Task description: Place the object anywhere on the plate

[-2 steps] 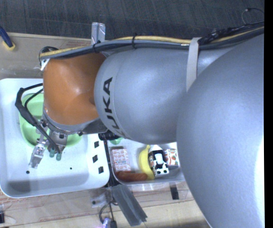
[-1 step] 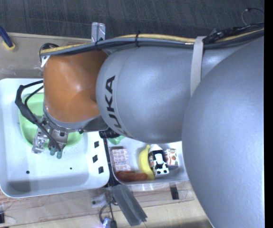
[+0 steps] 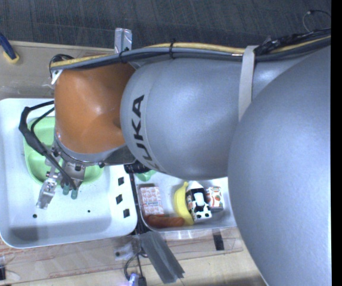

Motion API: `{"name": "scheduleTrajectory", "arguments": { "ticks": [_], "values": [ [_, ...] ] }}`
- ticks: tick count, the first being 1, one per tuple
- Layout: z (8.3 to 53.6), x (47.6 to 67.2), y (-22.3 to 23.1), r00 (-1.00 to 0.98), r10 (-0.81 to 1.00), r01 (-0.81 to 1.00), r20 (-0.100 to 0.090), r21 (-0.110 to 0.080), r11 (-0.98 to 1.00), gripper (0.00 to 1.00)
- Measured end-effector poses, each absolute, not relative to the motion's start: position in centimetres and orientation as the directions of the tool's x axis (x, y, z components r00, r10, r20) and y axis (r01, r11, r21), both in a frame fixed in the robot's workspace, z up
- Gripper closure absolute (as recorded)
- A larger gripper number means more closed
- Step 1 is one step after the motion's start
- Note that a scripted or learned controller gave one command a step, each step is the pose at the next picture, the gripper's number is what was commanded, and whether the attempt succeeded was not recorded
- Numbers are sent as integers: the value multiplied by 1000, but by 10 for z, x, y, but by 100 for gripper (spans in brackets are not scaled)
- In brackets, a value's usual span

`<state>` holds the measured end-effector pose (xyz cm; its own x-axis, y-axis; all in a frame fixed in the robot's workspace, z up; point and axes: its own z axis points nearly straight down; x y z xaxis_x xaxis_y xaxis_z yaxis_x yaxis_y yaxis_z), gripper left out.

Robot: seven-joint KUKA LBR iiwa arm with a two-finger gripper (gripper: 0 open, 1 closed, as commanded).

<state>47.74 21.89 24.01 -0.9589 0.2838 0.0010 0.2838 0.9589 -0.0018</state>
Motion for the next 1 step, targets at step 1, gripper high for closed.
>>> {"name": "scheduleTrajectory", "arguments": {
  "ticks": [1],
  "values": [
    [249,479,220,-960,280,280,0,-1,960,100]
  ]
}}
